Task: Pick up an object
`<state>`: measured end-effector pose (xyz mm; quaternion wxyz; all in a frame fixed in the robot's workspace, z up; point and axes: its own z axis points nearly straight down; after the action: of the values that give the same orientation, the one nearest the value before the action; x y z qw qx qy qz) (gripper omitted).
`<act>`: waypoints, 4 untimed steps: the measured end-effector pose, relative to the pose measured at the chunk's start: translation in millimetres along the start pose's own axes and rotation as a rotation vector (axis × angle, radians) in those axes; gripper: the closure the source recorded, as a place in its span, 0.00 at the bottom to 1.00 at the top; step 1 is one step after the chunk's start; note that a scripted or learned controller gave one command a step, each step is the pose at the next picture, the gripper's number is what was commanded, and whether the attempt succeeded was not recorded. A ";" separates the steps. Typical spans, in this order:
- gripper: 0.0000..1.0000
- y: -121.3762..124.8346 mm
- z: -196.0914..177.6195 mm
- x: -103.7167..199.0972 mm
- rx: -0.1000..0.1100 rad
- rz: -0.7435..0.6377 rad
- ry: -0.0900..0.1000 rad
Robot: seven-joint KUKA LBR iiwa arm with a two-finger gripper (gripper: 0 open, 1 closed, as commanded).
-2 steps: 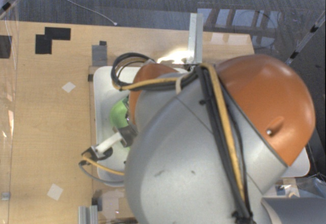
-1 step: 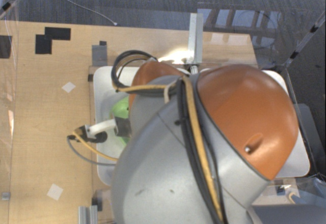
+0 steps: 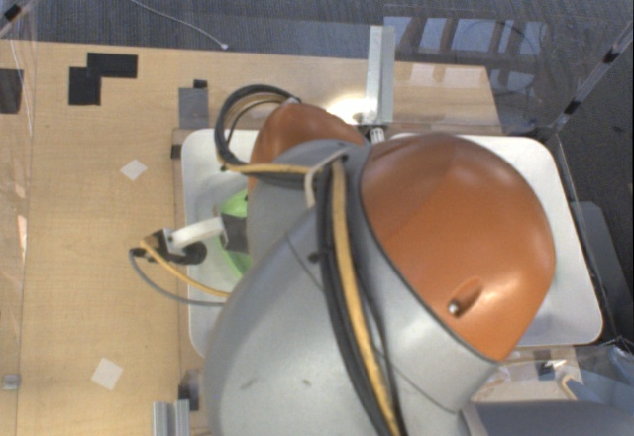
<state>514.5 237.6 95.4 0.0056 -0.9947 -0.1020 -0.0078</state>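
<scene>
Judged to be at the approach for the grasp, with nothing yet shown lifted. Called for a straight, slow descent onto the green object (image 3: 236,206), centred over its bulk rather than its edge, and for closing only once level with it. Called too for keeping off the near wall of the left bin (image 3: 198,159), since a thing lying that close to the wall could be pushed against it and slip aside. Worth lifting gently afterwards and checking that something came up.

Lay inside the left bin, toward its middle, that green object, mostly covered by the arm (image 3: 297,345), so its shape stayed unclear.

Reached across from beyond the right bin (image 3: 560,196) and bent down steeply over the left bin, orange band (image 3: 456,236) uppermost and toward the camera. Trailed black and yellow cables (image 3: 158,261) out over the left bin's outer rim and above the table (image 3: 89,226), beside a white fitting (image 3: 195,235). Could not tell whether the hand was released or clenched.
</scene>
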 end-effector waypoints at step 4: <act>1.00 -3.6 -112.4 -26.3 -0.010 0.001 -0.018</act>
<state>486.4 234.3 207.4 -0.0003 -0.9948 -0.1016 0.0007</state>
